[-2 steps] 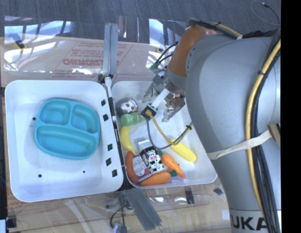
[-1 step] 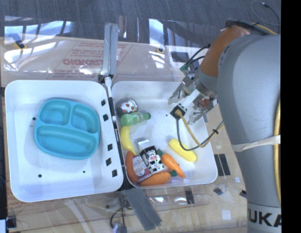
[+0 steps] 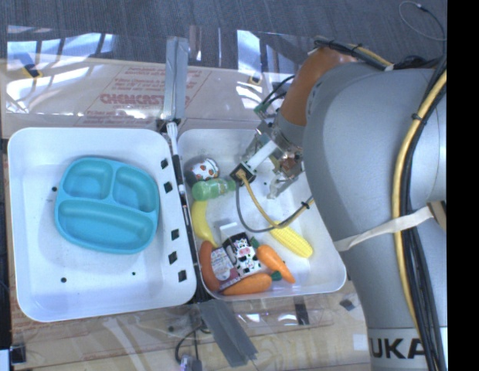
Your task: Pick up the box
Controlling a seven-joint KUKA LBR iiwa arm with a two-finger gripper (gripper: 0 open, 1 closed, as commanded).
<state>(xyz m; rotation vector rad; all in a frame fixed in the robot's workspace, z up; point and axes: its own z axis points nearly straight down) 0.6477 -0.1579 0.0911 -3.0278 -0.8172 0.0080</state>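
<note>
The box (image 3: 239, 253) is a small carton with a black-and-white cow print. It lies in the right bin (image 3: 324, 265) near the front, among toy food. My gripper (image 3: 276, 168) hangs over the back half of that bin, above and to the right of the box and well apart from it. The grey arm with its orange band (image 3: 305, 91) comes in from the right and hides the bin's right wall. Nothing shows in the gripper.
Around the box lie a carrot (image 3: 275, 263), a sausage (image 3: 247, 285), a corn cob (image 3: 291, 240), a banana (image 3: 201, 219), a green bottle (image 3: 212, 188) and a small round toy (image 3: 203, 166). The left bin (image 3: 31, 284) holds a blue divided plate (image 3: 108, 204).
</note>
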